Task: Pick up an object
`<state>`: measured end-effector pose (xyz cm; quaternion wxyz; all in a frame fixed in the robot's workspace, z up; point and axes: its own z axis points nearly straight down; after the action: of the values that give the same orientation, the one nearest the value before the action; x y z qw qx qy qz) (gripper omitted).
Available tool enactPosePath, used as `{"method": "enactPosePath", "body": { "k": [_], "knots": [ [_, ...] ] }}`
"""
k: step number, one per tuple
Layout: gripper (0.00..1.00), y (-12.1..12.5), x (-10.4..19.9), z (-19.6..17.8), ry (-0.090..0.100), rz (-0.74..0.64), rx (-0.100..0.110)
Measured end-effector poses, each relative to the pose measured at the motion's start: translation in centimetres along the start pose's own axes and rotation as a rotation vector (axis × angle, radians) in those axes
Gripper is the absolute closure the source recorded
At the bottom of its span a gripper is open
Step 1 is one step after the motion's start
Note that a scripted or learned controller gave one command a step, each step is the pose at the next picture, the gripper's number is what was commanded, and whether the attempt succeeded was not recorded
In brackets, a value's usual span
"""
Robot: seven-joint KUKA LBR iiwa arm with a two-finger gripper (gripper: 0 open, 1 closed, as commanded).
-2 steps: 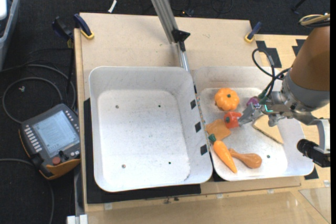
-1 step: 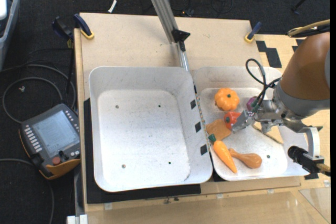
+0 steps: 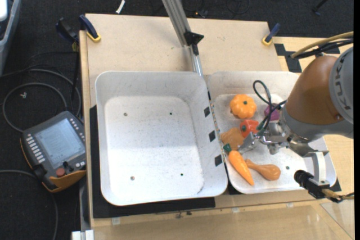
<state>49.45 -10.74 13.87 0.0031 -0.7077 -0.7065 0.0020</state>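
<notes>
Arm (image 3: 320, 99): you see it come in from the right, the orange band over the right bin, the wrist bent down toward the pile of toys.
Gripper (image 3: 251, 142): you find it low in the right bin, its metal tip among the toys, just beside the red piece and above the carrot.
Grip: you cannot tell from this angle whether it is spread or closed, and nothing is plainly lifted by it.
Right bin (image 3: 228, 82): you see all the toys here, gathered in its left half.
Pumpkin (image 3: 243, 105): a small orange one, upright, nearest the far wall of the group.
Red piece (image 3: 250, 126): it lies just below the pumpkin, close against the gripper.
Orange lump (image 3: 232, 136): it lies left of the red piece, near the bin's left wall; its shape is unclear.
Carrot (image 3: 240, 166): it lies slanted, green end up and left, tip pointing down and right.
Squash (image 3: 264, 169): tan, it lies just right of the carrot, touching or nearly touching it.
Purple bit (image 3: 272, 114): it peeks out beside the wrist, partly hidden.
Black cable (image 3: 261, 91): it loops over the bin right of the pumpkin.
Left bin (image 3: 151, 137): it sits beside the right bin, rims overlapping.
Pendant (image 3: 55, 146): on the floor, well left of the bench.
</notes>
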Motion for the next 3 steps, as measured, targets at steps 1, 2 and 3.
{"method": "enactPosePath", "body": {
  "k": [1, 2, 3],
  "knots": [
    [0.0, 0.2, -0.5, 4.2, -0.012, 0.006, -0.018],
    [1.0, 0.3, -0.5, 3.2, -0.012, 0.006, -0.019],
    [1.0, 0.0, -0.1, -3.0, -0.003, -0.004, -0.013]
  ]
}}
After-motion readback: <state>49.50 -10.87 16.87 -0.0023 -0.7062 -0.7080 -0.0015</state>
